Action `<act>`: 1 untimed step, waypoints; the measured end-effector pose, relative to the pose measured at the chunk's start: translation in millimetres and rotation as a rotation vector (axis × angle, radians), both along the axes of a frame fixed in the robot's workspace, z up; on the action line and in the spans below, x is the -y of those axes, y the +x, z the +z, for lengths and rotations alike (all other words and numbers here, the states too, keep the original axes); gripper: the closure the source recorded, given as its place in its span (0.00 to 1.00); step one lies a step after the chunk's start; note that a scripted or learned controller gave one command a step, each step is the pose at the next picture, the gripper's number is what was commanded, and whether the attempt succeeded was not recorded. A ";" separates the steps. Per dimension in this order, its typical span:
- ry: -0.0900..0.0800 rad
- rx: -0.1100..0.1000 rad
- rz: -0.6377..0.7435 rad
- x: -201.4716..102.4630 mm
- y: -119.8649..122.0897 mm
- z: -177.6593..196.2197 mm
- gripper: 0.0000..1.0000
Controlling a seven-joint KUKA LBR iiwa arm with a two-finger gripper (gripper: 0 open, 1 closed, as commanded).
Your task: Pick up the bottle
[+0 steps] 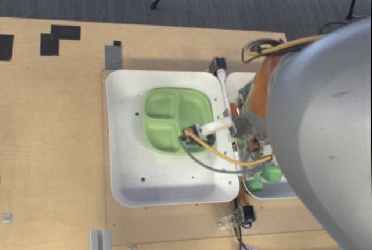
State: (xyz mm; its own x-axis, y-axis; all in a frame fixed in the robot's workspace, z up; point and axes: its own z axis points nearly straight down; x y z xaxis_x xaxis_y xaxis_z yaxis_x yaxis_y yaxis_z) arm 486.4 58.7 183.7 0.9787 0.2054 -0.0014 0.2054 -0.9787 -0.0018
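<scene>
Bottle position was hard to fix: a green rounded thing (271, 174) at the near end of the right bin (263, 195) looked the likeliest candidate, half hidden beneath the arm (325, 144). The gripper (251, 153) hung just beside it, low over that bin's left wall, and whether it was clenched or released could not be told. Done well, the step probably called for centring over the green body before closing, keeping clear of the wall, then lifting straight so nothing dragged. The left bin (125, 173) held a green divided plate (168, 109), well apart from the work.
</scene>
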 end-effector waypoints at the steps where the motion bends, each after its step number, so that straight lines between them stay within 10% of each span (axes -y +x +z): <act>1: 0.001 0.001 0.008 -53.9 33.9 -87.7 0.00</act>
State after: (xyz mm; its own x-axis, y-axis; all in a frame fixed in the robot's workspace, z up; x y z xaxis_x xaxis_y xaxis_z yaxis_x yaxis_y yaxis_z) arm 520.3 112.6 96.0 0.9771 0.2129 -0.0004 0.2129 -0.9771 -0.0027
